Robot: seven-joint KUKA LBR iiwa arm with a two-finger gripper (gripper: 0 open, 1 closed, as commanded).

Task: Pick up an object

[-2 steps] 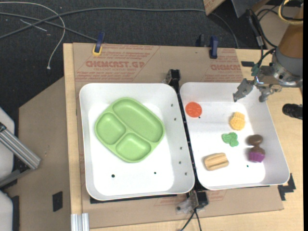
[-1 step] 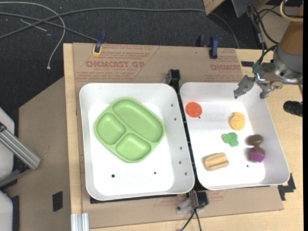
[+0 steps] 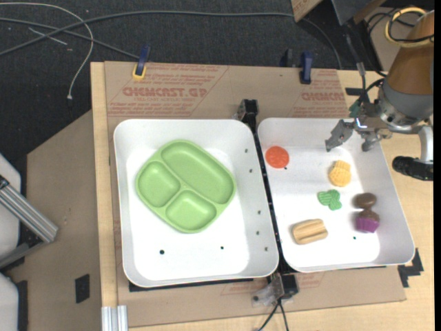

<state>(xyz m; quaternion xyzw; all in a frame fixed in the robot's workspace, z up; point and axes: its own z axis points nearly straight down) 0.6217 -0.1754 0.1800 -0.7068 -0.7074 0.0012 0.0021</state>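
- Toy food pieces lie loose in the right bin (image 3: pixel 393 250), none of them between the pincer's fingers.
- Nearest the pincer is a yellow corn-like piece (image 3: pixel 339 174), in the upper middle of that bin, just below and apart from the fingertips.
- An orange round piece (image 3: pixel 277 158) sits near the bin's left wall, well apart from the corn-like piece.
- A green leafy piece (image 3: pixel 330 199) lies below the yellow one, near it but not touching.
- A brown rounded piece (image 3: pixel 364 201) and a purple piece (image 3: pixel 366 221) sit close together toward the bin's right side, the purple one just under the brown.
- A tan, bun-like piece (image 3: pixel 309 231) lies in the lower middle of the bin, tilted slightly.
- Pincer (image 3: pixel 353 138) hangs over the upper right part of the right bin with its two grey fingers spread apart, open and gripping nothing.
- The grey arm (image 3: pixel 412 81) with its orange band reaches in from the right, above the pincer.
- The left bin (image 3: pixel 131 185) holds a green divided plate (image 3: pixel 185 185) with three compartments, set at a slant.
- Both bins rest side by side on the cardboard-covered counter (image 3: pixel 110 102), with two clamps at its far edge.
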